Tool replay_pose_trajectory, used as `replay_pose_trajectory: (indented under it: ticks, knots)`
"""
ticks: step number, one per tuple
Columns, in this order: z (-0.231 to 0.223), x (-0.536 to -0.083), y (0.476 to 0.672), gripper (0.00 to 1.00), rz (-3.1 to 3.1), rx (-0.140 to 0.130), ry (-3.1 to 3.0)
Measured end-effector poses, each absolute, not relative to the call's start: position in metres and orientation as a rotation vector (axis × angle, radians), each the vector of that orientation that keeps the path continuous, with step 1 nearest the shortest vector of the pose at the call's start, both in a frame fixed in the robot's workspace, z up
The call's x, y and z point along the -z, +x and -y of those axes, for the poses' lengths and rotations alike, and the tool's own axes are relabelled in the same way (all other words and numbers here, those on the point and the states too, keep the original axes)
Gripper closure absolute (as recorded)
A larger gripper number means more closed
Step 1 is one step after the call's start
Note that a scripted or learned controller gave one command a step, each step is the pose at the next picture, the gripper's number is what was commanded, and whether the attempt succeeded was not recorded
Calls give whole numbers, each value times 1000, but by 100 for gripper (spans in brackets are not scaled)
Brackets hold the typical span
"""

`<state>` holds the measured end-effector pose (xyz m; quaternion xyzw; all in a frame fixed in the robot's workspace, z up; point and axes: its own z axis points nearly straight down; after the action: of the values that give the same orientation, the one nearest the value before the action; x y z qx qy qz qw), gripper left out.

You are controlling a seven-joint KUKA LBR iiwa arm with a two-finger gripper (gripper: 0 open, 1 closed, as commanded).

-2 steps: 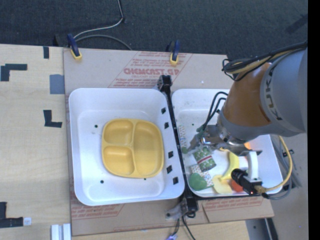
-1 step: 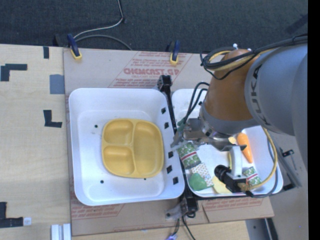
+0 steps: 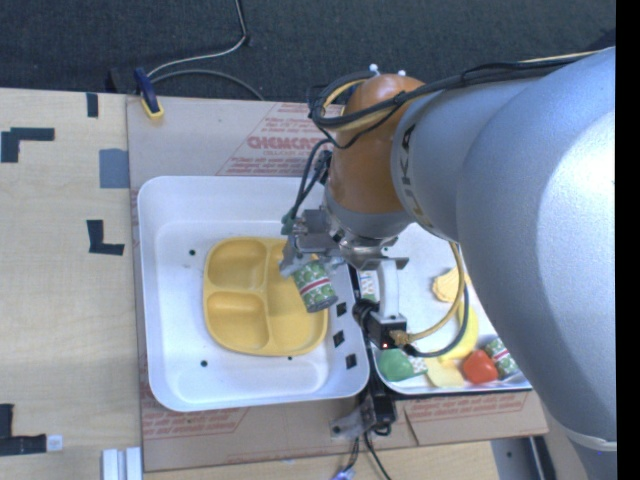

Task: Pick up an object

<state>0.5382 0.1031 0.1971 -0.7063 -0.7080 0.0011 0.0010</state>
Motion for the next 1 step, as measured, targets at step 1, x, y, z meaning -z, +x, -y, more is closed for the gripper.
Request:
replay_pose_trajectory:
  ticks: [1]
  knots:
    - [-122,-228,537,100,2224,-1,-2218]
